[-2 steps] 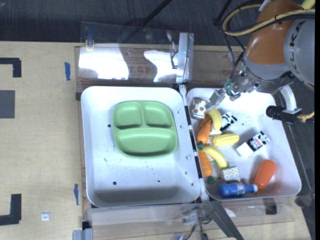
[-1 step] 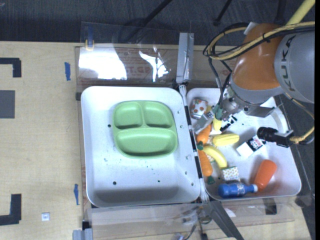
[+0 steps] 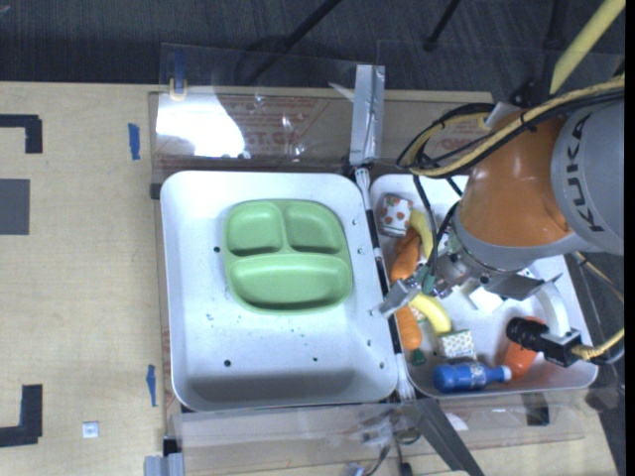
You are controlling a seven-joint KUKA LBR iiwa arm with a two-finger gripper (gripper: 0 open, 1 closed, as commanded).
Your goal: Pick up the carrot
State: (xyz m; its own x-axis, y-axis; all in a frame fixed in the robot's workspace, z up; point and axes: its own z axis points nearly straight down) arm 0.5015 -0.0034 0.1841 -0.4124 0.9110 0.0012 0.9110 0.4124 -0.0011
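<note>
A: Surface & room?
B: Pale wood counter (image 3: 79,296), two white bins. Left bin (image 3: 189,266) has a green divided plate (image 3: 288,253). Dark floor behind.
A: Jaws?
B: Gripper (image 3: 412,291) is low in the right bin (image 3: 566,310), near its left wall. Can't tell if jaws are spread or pressed together, or if they're pinching anything.
A: Carrot?
B: Carrot (image 3: 406,258) lies along the left wall, just beside the gripper. Long axis runs approx near-to-far; tip direction unclear. Banana (image 3: 431,311) is just right of it.
</note>
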